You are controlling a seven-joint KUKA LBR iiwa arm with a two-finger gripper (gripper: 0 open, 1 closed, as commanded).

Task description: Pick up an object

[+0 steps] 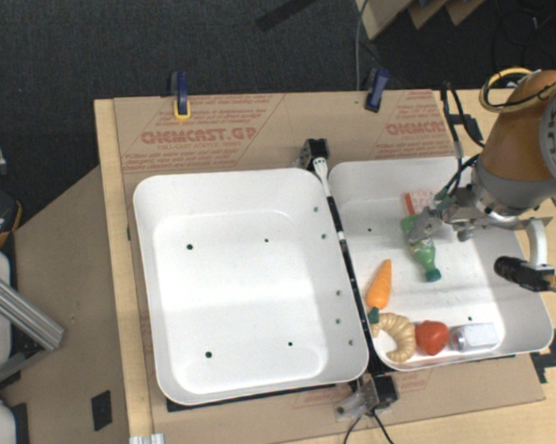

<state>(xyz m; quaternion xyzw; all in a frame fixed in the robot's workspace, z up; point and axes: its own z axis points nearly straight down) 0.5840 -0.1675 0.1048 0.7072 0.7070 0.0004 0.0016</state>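
Observation:
The right bin [375, 196] holds several small things. A green bottle-like toy [421, 248] lies near its middle, its upper end right at my gripper [444, 217]. The gripper hangs low over the bin below the grey wrist and orange band [522, 140]. Its body hides the toy's top end. A small red-and-white item [416, 201] lies just left of the gripper. An orange carrot [380, 284] lies by the bin's left wall. Along the front edge are a tan croissant-shaped piece [398, 337], a red tomato [432, 336] and a clear, grey item [475, 337].
The left bin [244, 284] stands beside the right one, the two meeting at a black divider strip [340, 245]. A black part [523, 272] sticks out at the right bin's right edge. Blue clamps [180, 91] hold the cardboard base at the back.

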